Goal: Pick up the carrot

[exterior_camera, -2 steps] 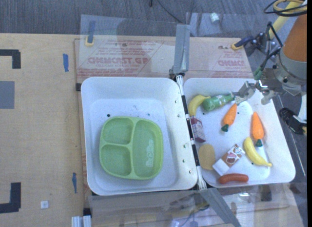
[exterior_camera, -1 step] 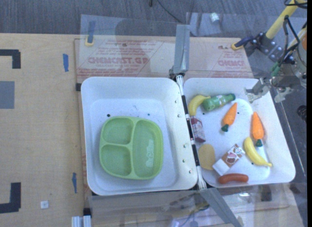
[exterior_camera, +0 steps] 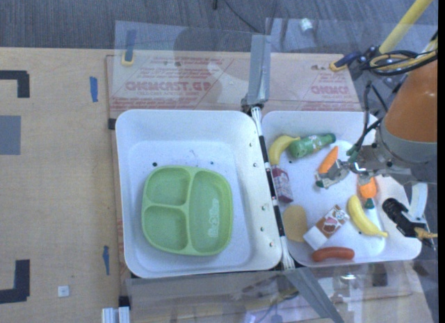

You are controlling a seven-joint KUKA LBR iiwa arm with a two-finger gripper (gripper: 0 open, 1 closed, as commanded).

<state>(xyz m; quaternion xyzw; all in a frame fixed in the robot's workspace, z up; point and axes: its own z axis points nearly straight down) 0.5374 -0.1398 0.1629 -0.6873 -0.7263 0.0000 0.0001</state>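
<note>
The carrot (exterior_camera: 328,160) is a short orange piece lying at a slant in the right bin (exterior_camera: 306,121), just right of a green bottle (exterior_camera: 311,144). My gripper (exterior_camera: 330,178) reaches in from the right, its metal tip low over the bin floor, directly below the carrot's lower end and very close to it. Whether it touches the carrot is unclear. The grey arm with its orange band (exterior_camera: 416,110) hangs over the bin's right side.
The right bin also holds two bananas (exterior_camera: 279,147) (exterior_camera: 363,217), a dark red packet (exterior_camera: 281,183), a tan round piece (exterior_camera: 295,221), a small box (exterior_camera: 332,221), a sausage (exterior_camera: 332,253) and an orange-capped item (exterior_camera: 367,189). A green divided plate (exterior_camera: 188,210) lies in the left bin (exterior_camera: 132,134).
</note>
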